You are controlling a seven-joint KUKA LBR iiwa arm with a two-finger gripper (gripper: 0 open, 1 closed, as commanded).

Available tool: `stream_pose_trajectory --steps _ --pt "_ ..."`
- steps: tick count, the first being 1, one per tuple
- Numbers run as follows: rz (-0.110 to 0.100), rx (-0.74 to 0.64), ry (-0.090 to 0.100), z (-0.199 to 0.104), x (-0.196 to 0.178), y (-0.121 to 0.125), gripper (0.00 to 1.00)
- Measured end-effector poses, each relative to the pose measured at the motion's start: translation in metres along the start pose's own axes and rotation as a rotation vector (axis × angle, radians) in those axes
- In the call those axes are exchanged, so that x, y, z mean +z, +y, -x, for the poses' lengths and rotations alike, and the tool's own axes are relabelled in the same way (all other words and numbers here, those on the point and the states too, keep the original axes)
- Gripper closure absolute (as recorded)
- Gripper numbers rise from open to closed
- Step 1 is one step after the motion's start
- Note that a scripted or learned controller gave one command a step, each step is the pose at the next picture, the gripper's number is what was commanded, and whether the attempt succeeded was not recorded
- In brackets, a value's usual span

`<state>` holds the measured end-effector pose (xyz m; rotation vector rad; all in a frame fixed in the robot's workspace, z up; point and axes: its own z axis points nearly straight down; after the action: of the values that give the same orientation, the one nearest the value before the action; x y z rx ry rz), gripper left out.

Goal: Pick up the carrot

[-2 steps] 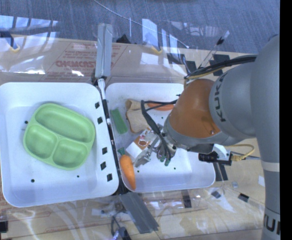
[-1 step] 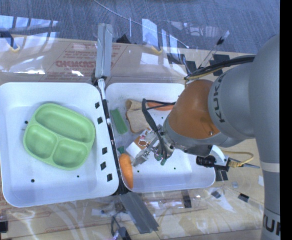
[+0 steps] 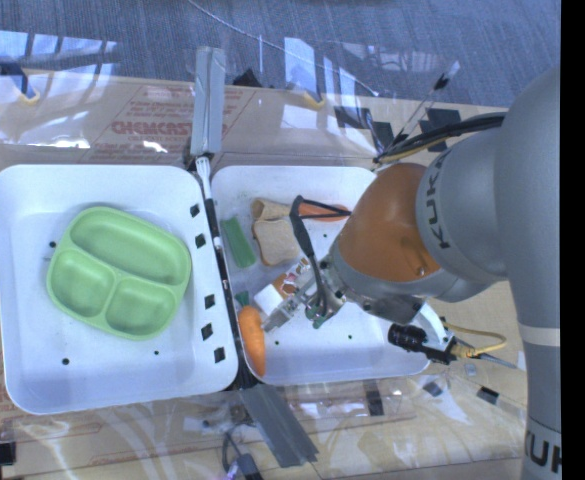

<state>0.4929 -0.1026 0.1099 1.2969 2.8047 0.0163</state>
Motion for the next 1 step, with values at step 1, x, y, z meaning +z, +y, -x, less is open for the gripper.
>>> stream_pose_trajectory --steps 1 --pt "-0.012 0.41 0.019 0.037 0.0042 0.0354 0.0"
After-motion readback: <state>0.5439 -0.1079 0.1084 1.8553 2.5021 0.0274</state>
